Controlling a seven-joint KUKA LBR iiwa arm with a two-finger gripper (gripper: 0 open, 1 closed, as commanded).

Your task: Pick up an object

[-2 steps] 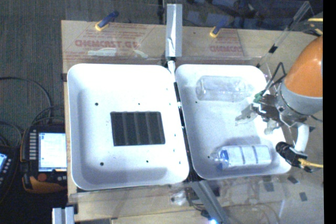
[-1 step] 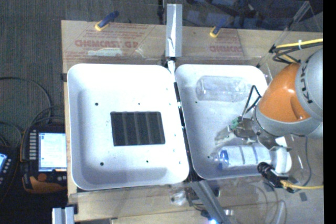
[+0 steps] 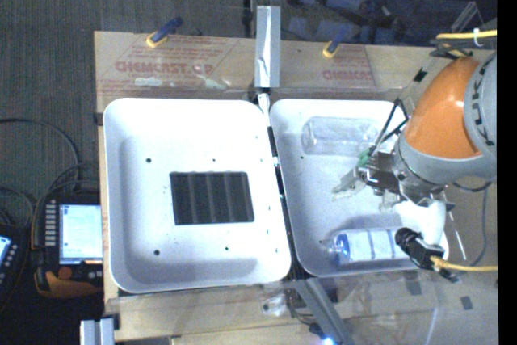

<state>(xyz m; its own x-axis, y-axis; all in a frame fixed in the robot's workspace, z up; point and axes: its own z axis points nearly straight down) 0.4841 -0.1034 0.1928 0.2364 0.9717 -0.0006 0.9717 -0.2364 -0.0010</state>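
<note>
Bottle [image 3: 367,246] lies flat, cap pointing left.

My right bin [image 3: 295,174] is crowded: a clear plastic bottle [image 3: 338,133] lies along its far wall, and a blue-labelled bottle [image 3: 367,245] lies along the near wall. Only the strip of floor between them is free. The left bin [image 3: 121,174] offers open room all round a dark ribbed panel [image 3: 212,197] at its middle.
</note>
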